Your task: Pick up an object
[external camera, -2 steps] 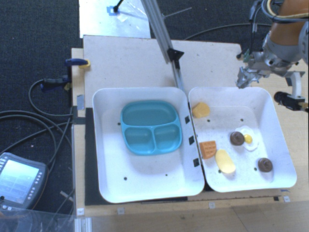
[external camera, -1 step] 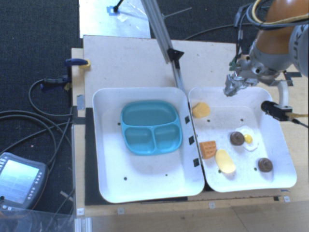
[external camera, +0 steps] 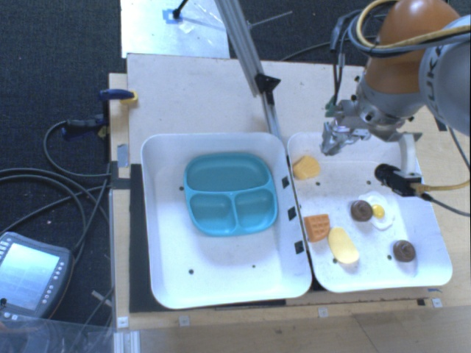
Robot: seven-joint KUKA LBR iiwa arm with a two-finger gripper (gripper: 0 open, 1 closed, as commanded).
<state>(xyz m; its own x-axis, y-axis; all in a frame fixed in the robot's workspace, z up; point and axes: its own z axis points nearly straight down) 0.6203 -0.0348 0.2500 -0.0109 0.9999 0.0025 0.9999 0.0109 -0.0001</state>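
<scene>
The arm (external camera: 412, 57) reaches in from the right, wrist angled down; gripper (external camera: 333, 140) above the right bin (external camera: 434, 263); jaws' state unclear.

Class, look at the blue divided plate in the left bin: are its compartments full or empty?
Empty. All three compartments of the blue divided plate show bare blue surface; the food items lie in the right bin.

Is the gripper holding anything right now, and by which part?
Nothing is visibly held. The gripper hangs above the right bin, apart from the yellow piece.
</scene>
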